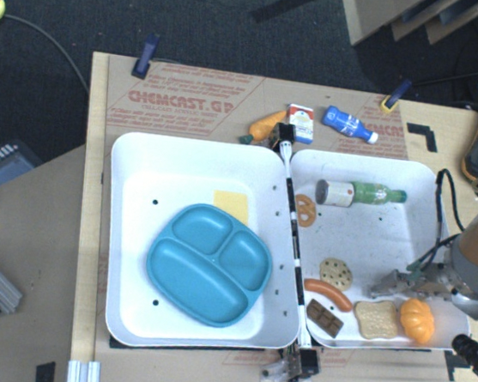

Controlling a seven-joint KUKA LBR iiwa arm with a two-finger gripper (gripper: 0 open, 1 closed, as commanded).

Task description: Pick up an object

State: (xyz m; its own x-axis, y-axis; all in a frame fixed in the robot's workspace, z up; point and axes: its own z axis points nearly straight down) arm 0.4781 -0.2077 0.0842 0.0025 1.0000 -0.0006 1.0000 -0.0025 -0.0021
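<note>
On the worktop point(89, 211): two white bins were set side by side, and the step in hand was judged to be the approach, with nothing lifted yet.
Left bin point(130, 164): a blue divided plate point(209, 263) and a yellow cheese slice point(231, 203) were seen lying in it, well apart from the arm.
Right bin point(397, 168): a green bottle point(361, 193), a pretzel point(305, 210), a cookie point(334, 273), a sausage point(328, 294), a chocolate piece point(324, 317), a bread slice point(377, 320) and an orange point(417, 319) were found there.
Tool point(396, 285): it was placed low in the right bin, just above the bread slice and beside the orange; its spread could not be told, and nothing was seen held.
Next move: a descent onto one nearby item, then a firm closing, was judged necessary.
</note>
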